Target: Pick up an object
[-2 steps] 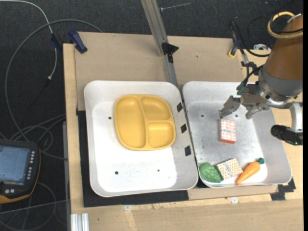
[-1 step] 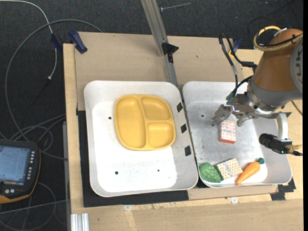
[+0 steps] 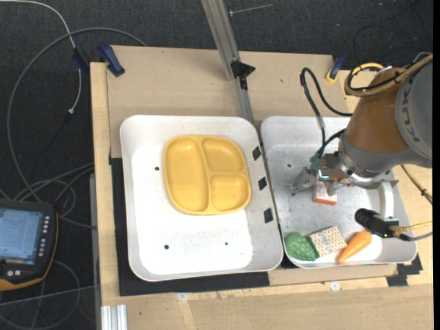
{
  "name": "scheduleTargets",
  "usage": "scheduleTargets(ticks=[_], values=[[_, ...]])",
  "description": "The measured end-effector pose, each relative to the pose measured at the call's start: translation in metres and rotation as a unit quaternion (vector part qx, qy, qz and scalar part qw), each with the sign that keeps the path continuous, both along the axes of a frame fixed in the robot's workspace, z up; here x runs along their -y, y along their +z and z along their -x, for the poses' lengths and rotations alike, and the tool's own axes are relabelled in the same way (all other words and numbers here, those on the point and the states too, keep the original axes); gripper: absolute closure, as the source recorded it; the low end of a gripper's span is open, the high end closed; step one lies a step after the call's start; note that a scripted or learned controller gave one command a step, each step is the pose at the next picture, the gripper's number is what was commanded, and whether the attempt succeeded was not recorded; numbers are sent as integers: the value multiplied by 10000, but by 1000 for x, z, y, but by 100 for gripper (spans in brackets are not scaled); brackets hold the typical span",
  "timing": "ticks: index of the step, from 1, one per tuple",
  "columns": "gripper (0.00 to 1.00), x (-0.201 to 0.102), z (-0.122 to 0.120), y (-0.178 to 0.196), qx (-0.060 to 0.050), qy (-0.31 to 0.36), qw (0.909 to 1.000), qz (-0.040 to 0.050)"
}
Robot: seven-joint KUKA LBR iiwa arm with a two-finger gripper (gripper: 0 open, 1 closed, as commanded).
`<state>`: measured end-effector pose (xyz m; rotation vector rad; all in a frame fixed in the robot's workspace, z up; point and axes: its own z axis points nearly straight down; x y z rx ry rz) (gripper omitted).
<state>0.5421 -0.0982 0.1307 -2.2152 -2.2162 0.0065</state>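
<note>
Camera view looks down on a tan table [image 3: 172,74] carrying two shallow white bins side by side. Left bin [image 3: 141,205]: one yellow plate [image 3: 206,174] with three compartments, lying flat in the upper middle of the bin, well apart from everything else. Right bin [image 3: 289,143]: four small objects. One green object [image 3: 300,246], one checkered tan block [image 3: 327,240] and one orange carrot-shaped object [image 3: 354,245] lie in a row along the near rim, each just beside the next. One small red-and-white object [image 3: 325,197] sits near the middle of the bin, directly under the wrist of the arm.

One grey arm [image 3: 412,126] with an orange band [image 3: 371,126] enters from the right and bends down over the right bin. Its body covers the far right part of that bin. The pincer [image 3: 317,182] points toward the bin floor, with one metal finger [image 3: 301,181] angled out to the left. The red-and-white object lies just below the pincer; whether the fingers are apart or together cannot be told, nor whether they touch the object. A black cable [image 3: 313,98] loops from the wrist across the table behind the bin.

One slanted metal rail [image 3: 220,26] crosses the table top and ends between the bins. Black clips [image 3: 261,182] mark the gap between them. One handheld screen unit [image 3: 24,239] rests on the dark floor [image 3: 41,115] at left, among loose cables.
</note>
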Motion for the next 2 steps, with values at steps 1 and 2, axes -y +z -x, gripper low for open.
scheduleTargets(ticks=[1,2], values=[[100,0,-3,14,48,1,10000,5],[100,8,-1,75,80,2,10000,20]])
